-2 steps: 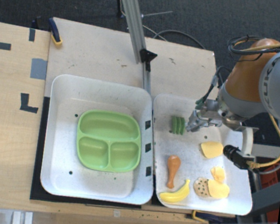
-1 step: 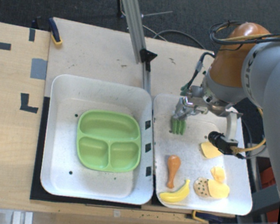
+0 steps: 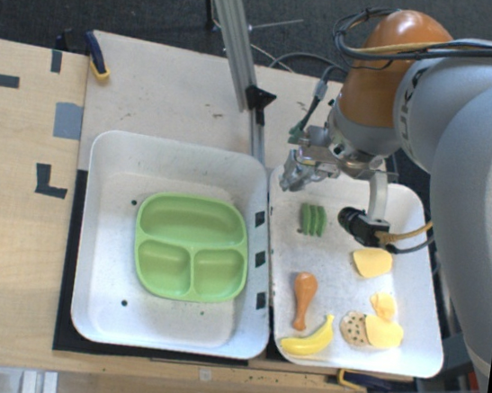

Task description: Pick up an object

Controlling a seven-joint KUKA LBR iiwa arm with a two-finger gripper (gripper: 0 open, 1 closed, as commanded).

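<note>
- The claw (image 3: pixel 296 173) hovers over the rear left corner of the right bin (image 3: pixel 416 347); its finger state cannot be determined.
- The nearest object, a green ridged piece (image 3: pixel 313 220), lies just in front of the claw.
- The left bin (image 3: pixel 102 216) contains a green divided tray (image 3: pixel 192 247).

Looking like pale, matt plywood with faint scuffs: bench top (image 3: pixel 168 103), at the upper left of the frame. Showing as smooth white plastic with a dull sheen, speckled with dirt: left bin (image 3: pixel 90 305) and right bin (image 3: pixel 417 338). Appearing as smooth, slightly glossy plastic: green divided tray (image 3: pixel 191 248), yellow banana (image 3: pixel 310 337), orange-brown drumstick (image 3: pixel 303 300), ridged green piece (image 3: pixel 313 220). Reading as brushed bare metal: gripper (image 3: pixel 296 175) and slanting rail (image 3: pixel 235 44) at the top centre. Gleaming as glossy orange paint: band (image 3: pixel 391 66); beside it, satin grey casing (image 3: pixel 473 132).
</note>
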